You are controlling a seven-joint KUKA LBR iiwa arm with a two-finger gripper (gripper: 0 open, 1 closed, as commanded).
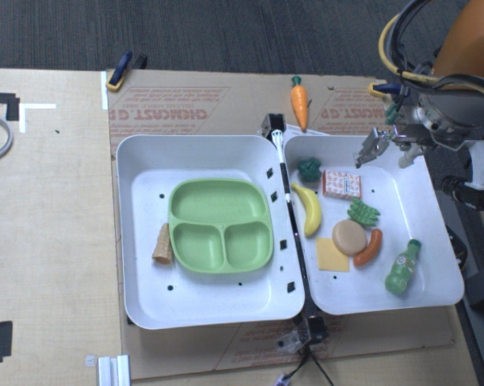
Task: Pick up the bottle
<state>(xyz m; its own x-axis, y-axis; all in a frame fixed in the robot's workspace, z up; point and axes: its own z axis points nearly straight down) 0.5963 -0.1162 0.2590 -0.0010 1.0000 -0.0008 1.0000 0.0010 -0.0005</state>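
Since the bottle [403,268] lies tilted in the right bin's [443,240] near corner, we hover the gripper [387,147], released and empty, over the far rim, well apart.

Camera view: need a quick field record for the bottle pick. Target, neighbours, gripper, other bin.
target: green bottle, lying tilted in the right bin, near its lower right corner
nearest neighbours: sausage and bun to its left, apart from it
gripper: above the right bin's upper edge, far from the bottle, nothing between its fingers
other items in right bin: banana, cheese slice, cracker packet
left bin: green tray, cone
outside bins: carrot
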